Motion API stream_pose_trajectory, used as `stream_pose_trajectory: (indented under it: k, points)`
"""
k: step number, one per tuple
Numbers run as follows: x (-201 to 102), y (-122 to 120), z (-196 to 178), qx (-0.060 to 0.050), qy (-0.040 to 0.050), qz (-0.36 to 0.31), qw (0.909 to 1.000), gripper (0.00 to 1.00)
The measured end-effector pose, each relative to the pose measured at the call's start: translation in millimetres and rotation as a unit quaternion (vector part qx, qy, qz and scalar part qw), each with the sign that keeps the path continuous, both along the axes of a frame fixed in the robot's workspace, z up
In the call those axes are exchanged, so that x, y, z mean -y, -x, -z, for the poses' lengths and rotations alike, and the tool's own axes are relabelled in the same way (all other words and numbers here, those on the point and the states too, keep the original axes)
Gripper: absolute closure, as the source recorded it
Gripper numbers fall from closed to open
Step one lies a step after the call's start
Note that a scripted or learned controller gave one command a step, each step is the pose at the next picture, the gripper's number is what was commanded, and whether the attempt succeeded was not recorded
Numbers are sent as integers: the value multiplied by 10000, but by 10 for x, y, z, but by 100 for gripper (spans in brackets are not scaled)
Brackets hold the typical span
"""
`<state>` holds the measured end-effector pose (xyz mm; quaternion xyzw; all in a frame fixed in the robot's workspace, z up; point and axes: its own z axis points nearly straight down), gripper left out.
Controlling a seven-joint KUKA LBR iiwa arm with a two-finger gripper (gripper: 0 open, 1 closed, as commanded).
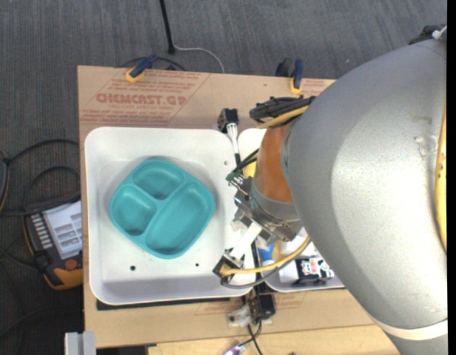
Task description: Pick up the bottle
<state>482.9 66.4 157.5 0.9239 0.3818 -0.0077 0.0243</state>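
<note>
The end effector (259, 231) sits low over the near left part of the right bin (249, 137), close to the wall it shares with the left bin (95, 198). The wrist and the bulk of the arm (361, 183) hide it from above, so I cannot tell whether it is spread or pressed together, or whether anything is in it.

The bottle cannot be made out with certainty. A small blue piece (266, 254) shows just below the wrist in the right bin, and this is my best guess for part of it. A white pack (314, 268) with dark print lies just beside that, nearer the bin's front rim. The left bin holds a teal plate (163, 205) and nothing bottle-like, so the target should be in the right bin, under the arm.

To do this step well, the end effector should be centred over the bottle's body, not its end, with the closing line set across the narrow width. It should go low enough to catch the sides without pressing into the bin floor. The shared wall and the pack are both near, so leave room on each side before closing. Lift straight up and slowly, since a round bottle may roll or slip out.
</note>
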Motion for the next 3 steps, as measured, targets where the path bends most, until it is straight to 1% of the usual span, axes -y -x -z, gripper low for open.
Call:
stream_pose_trajectory:
  k: [1,2,3]
  points:
    - [316,-686,-1240,-35,-246,-441,9987,100]
    - [311,-682,-1232,-47,-246,-446,9987,0]
    - [240,-55,-257,-31,-249,394,9989,0]
